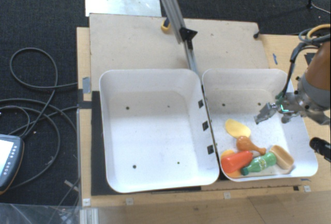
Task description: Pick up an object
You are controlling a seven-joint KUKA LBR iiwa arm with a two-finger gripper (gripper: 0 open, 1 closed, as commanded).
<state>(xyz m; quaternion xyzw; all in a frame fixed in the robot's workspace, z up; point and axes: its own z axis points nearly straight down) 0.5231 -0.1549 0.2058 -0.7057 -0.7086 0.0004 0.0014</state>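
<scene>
- Left bin (pixel 108 114): a shallow white tray with a few small dark holes in its floor. It sits against the right bin, with 3 dark clips (pixel 205 125) along the shared wall.
- Grey pole (pixel 170 3): it runs at a slant from the top of the view down to the junction between the 2 bins.
- Right bin (pixel 243 83): white, with all the objects gathered in its near corner.
- Yellow piece (pixel 237 128): flat and pale, lying on the bin floor, farthest from the front edge of the group.
- Orange drumstick-shaped toy (pixel 249 144): just below the yellow piece, pointing right.
- Red-orange toy (pixel 237 160): against the front-left of the pile, touching the green bottle (pixel 260 163), which lies on its side.
- Tan bread-like piece (pixel 282 156): at the right end of the pile, touching the bottle.
- My gripper (pixel 262 114): it hangs over the right bin, above and to the right of the yellow piece, apart from every object. Nothing sits between my fingers, which stand spread and released.
- My arm (pixel 316 86): it enters from the right edge, with the orange band visible above the wrist.
</scene>
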